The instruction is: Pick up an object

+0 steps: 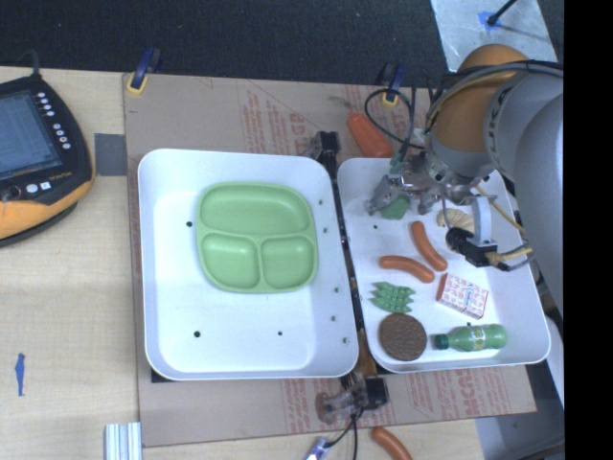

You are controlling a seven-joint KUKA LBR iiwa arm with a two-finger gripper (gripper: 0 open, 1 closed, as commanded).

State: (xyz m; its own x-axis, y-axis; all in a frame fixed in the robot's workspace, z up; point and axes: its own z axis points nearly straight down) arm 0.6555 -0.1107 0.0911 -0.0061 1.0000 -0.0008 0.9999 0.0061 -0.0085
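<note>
My gripper (397,197) hangs low over the far left corner of the right bin (522,286). A small dark green object (394,210) lies right under it, partly hidden by the gripper. Nothing is visibly held. Further along the same bin lie two orange-red sausages (428,244) (407,268), a green leafy piece (393,297), a round brown cookie (402,336), a green bottle (471,337) on its side and a red-and-white packet (464,295). A pale object (459,218) sits half hidden under the wrist.
The left bin (172,295) holds a green divided plate (257,235). An orange carrot-like piece (369,134) lies outside the bins at the back, and another sausage (393,441) at the front. A teach pendant (34,161) rests at far left. Cables trail around the wrist.
</note>
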